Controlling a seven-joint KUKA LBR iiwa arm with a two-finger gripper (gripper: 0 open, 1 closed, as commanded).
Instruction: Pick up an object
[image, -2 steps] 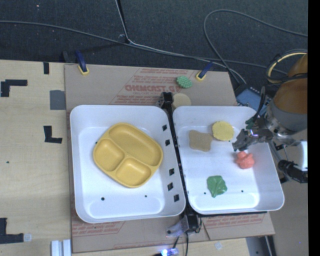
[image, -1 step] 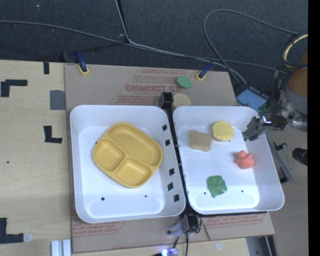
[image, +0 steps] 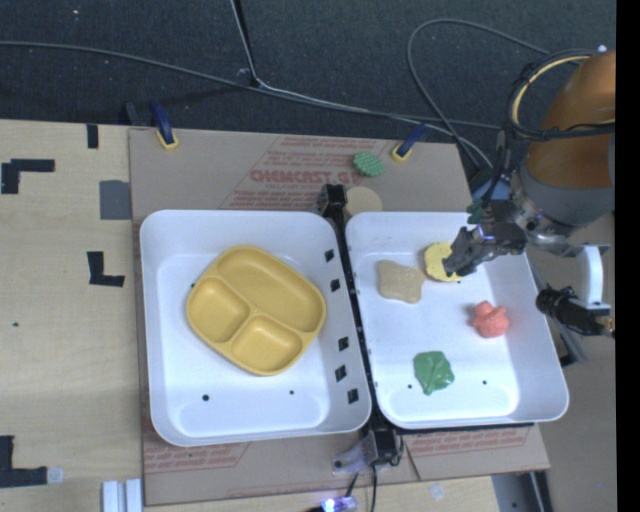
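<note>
Bins: left bin (image: 160, 300) holds yellow tray (image: 256, 309); right bin (image: 530, 380) four small items.

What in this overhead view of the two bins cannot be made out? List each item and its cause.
- Gripper: its finger state is lost in dark blur.
- Yellow object: its right part is covered by the gripper, so any grip is unclear.
- Printed red lettering on the cardboard: too small to read.
- Arm: cut off by the right edge.

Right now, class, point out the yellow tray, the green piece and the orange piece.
yellow tray (image: 256, 308), camera view, centre divider.
green piece (image: 433, 371), camera view, its middle.
orange piece (image: 490, 319), camera view, its middle.
</note>
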